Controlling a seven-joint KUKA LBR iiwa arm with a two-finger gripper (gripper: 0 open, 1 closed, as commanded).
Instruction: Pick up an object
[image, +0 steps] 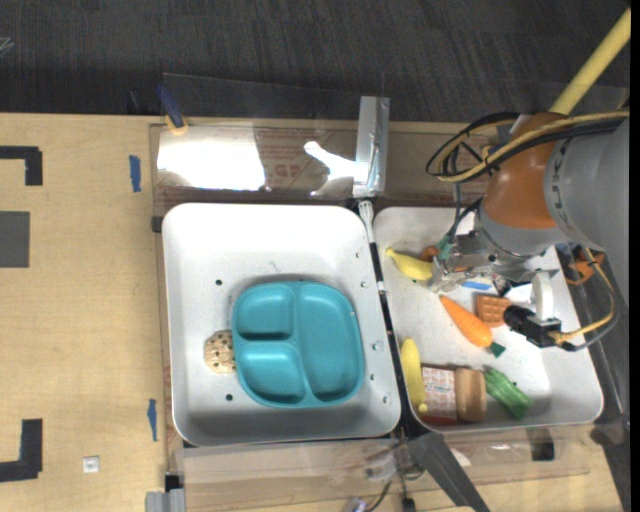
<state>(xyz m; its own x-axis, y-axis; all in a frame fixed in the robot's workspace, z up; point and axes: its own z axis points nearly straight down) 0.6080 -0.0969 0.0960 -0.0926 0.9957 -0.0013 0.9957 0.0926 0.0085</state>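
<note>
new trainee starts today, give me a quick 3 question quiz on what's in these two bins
1. True or false: the teal divided tray lies in the left bin.
2. Which item lies against the tray's left edge? A) the carrot B) the speckled cookie C) the green vegetable
3. Fill in: the carrot lies in the ____ bin.

Key
1. True.
2. B, the speckled cookie. The carrot and the green vegetable lie in the right bin.
3. Right, just below the gripper, near two yellow bananas.
</note>
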